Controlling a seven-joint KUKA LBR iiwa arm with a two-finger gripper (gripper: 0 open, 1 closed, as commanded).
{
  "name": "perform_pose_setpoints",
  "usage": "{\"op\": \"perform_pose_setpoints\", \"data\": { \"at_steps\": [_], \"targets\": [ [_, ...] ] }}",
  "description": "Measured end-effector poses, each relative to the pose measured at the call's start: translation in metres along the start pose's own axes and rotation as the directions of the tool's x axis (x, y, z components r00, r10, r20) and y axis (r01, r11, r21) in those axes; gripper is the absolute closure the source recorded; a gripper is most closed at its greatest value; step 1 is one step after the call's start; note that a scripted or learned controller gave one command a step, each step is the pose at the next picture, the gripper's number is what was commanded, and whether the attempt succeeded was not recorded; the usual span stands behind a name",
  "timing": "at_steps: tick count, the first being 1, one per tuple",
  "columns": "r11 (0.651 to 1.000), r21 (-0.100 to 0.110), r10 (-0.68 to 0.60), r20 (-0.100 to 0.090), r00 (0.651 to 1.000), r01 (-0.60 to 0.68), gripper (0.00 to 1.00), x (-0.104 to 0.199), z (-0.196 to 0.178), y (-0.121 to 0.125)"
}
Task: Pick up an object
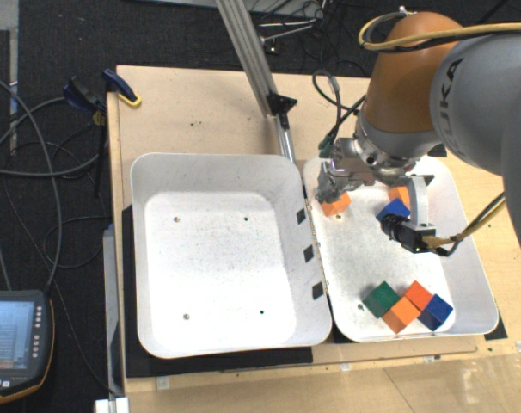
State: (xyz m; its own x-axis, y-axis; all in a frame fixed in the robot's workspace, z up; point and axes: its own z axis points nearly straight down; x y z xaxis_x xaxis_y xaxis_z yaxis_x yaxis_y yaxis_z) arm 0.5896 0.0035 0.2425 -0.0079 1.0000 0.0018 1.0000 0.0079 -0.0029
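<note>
An orange block (334, 205) lay in the right bin (467, 256), close to that bin's upper left corner and just beside the wall it shares with the left bin (217, 252). Its top was covered by the gripper (336, 188), so its long axis and heading could not be made out. The gripper's fingers hung directly over the block and seemed to touch it, but how far they were spread, and whether the block sat between them, could not be told.

To the right of the block, another orange piece (400, 194) and a blue piece (391, 210) lay partly under the arm (441, 84). Bare bin floor stretched below the block toward the near edge, where a green cube (382, 299), an orange cube (401, 314), a second orange cube (419, 297) and a blue cube (436, 311) sat clustered and touching.

Both bins rested side by side on the pale wooden worktop (200, 110). A metal pole (248, 46) slanted in from the top.
</note>
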Motion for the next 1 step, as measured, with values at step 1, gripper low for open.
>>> {"op": "perform_pose_setpoints", "data": {
  "at_steps": [1],
  "targets": [
    [1.000, 0.000, -0.001, 0.000, 1.000, 0.001, 1.00, 0.0602, 0.0086, -0.0132]
  ]
}}
